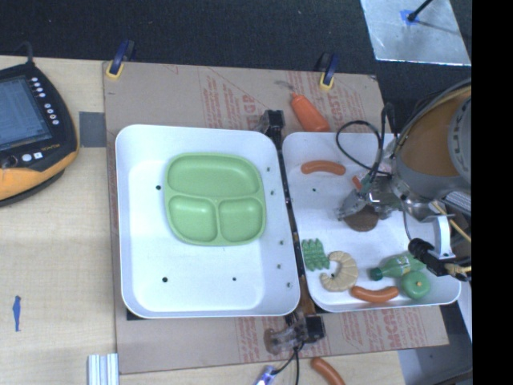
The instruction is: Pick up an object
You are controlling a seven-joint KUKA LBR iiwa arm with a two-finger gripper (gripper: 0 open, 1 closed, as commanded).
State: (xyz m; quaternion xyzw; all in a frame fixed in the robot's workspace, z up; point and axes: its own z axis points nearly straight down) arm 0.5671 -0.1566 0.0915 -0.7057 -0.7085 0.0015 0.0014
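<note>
Across the frame centre sit 2 white bins. Left bin (144,239) holds a green 3-compartment plate (215,197). Right bin (321,195) takes the arm (433,147), entering from the right edge. Gripper (365,207) sits low at mid-bin, over a brown disc (362,221); finger opening and any hold cannot be determined. Lower right: green bottle (405,269), sausage (373,293), tan ring (341,269), green ridged piece (313,254). Upper area: second sausage (323,167).
</note>
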